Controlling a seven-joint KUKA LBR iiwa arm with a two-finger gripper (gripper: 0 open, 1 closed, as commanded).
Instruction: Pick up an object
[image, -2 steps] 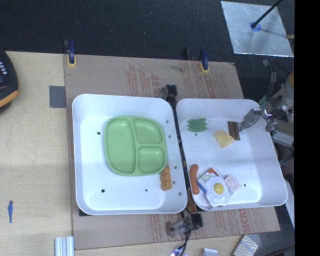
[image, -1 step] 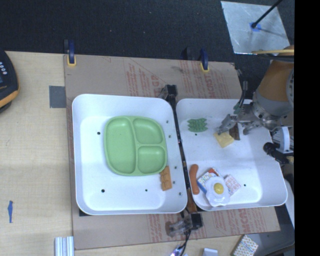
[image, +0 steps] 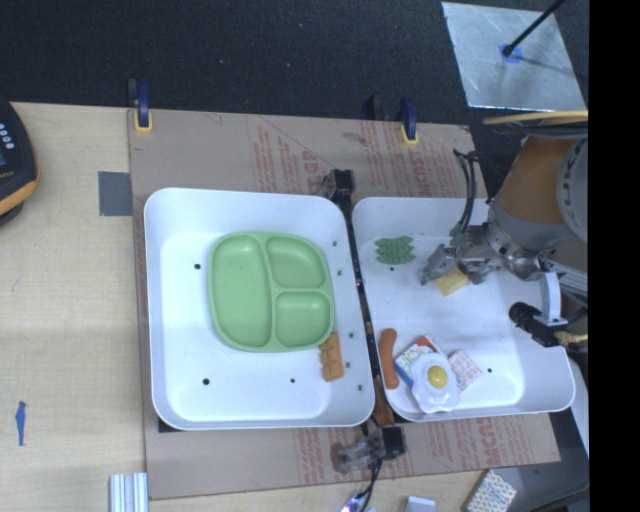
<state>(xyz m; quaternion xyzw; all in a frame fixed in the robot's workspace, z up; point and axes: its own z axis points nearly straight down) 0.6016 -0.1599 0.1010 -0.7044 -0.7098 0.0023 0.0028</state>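
The claw (image: 447, 272) is low in the right bin (image: 520, 385), near that bin's middle, with its dark metal fingers spread on either side of a pale yellow block (image: 453, 283). The block lies at the fingertips, touching or very nearly touching them, but whether it is clamped or only lying under the claw cannot be told. Behind the claw the grey arm (image: 545, 200), with its orange band, comes in from the right edge.

Just to the left of the claw, in the same bin, lies a small green leafy piece (image: 394, 250). Toward the near edge of that bin sit a toy fried egg (image: 435, 379) and a white and red wrapper (image: 465, 369), touching each other. An orange sausage (image: 389, 357) lies beside them, close to the wall between the bins.

The left bin (image: 175, 390) holds a green divided plate (image: 270, 290) near its middle, and a small brown waffle piece (image: 331, 357) just off the plate's near right corner. Both bins rest on a cardboard sheet (image: 260, 150) on the wooden worktop (image: 65, 330).
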